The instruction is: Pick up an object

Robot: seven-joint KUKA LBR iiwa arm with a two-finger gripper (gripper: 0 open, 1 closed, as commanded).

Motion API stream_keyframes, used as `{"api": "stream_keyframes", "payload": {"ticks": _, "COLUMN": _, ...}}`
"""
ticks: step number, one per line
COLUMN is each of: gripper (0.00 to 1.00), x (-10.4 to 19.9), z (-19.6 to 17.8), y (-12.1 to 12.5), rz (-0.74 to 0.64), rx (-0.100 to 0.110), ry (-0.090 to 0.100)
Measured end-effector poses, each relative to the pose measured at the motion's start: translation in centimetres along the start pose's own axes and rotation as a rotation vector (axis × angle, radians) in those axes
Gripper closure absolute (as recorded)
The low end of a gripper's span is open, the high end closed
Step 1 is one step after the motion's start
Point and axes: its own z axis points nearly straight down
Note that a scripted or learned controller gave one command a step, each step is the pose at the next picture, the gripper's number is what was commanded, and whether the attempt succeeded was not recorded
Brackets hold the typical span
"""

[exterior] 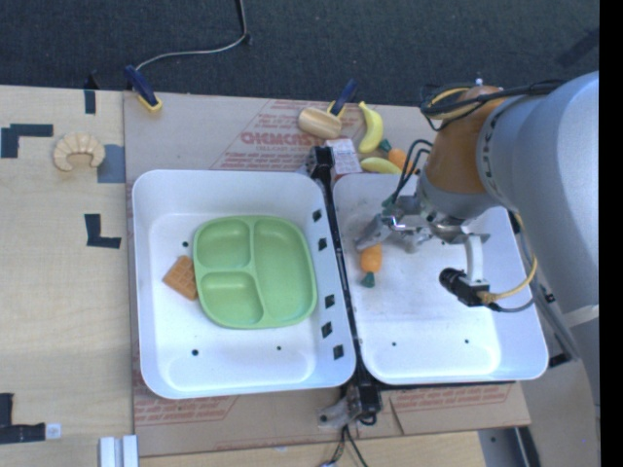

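Carrot-shaped toy (370,259), orange with a green tip, is lying in the right bin (506,358) near its left wall, while the gripper (375,233) is hanging just above it, its fingers parted slightly and gripping nothing.

A robotics lab: a taped wooden desk (58,290) carries cardboard sheeting (243,139), clamps (142,88), two white bins (161,358) and toy food like a banana (371,127), with a cable (234,17) over dark carpet (389,17).
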Motion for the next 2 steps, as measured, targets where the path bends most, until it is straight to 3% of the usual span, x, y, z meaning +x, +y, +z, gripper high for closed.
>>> {"api": "stream_keyframes", "payload": {"ticks": 1, "gripper": 1.0, "x": -0.1, "z": -1.0, "y": 0.0, "rz": 0.0, "rx": 0.0, "ry": -0.001}}
{"api": "stream_keyframes", "payload": {"ticks": 2, "gripper": 1.0, "x": 6.3, "z": -9.8, "y": -2.0, "rz": 0.0, "rx": 0.005, "ry": 0.003}}
